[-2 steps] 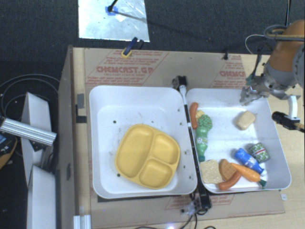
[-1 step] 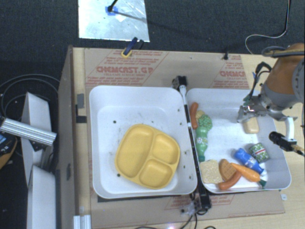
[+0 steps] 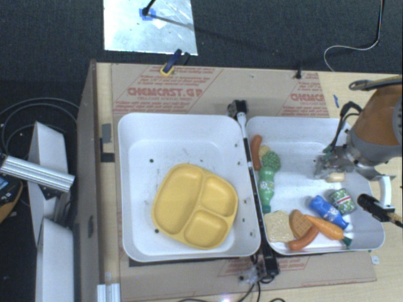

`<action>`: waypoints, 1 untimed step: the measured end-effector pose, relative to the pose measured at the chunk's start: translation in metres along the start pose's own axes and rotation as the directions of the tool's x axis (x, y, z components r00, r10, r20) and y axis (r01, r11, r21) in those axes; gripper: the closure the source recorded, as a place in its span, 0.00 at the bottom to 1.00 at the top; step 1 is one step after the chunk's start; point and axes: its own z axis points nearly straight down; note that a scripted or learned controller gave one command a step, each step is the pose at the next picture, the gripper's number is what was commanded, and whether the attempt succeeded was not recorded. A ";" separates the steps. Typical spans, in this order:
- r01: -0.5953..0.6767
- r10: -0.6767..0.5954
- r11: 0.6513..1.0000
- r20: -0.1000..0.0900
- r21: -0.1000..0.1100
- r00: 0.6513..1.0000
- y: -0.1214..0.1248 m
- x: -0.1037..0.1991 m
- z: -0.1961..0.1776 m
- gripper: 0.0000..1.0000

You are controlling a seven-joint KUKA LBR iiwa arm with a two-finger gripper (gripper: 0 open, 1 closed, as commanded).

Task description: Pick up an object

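left bin (image 3: 135, 137): yellow divided tray (image 3: 195, 204) | right bin (image 3: 296, 131): toy foods; green bottle (image 3: 268, 178) by dividing wall, carrot (image 3: 329, 226) and blue can (image 3: 326, 209) near front | gripper (image 3: 329, 168) low at right side, grip state unreadable

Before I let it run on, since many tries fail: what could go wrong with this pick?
The gripper sits low at the right bin's far side, where little lies under it, so it may close on nothing. The toys crowd the near corner: can, carrot and sausage lie tightly together, so a grab there may knock neighbours.
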 end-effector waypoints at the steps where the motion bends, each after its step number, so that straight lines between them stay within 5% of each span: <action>1: 0.001 -0.001 1.000 -0.001 0.001 1.000 0.000 0.000 -0.009 1.00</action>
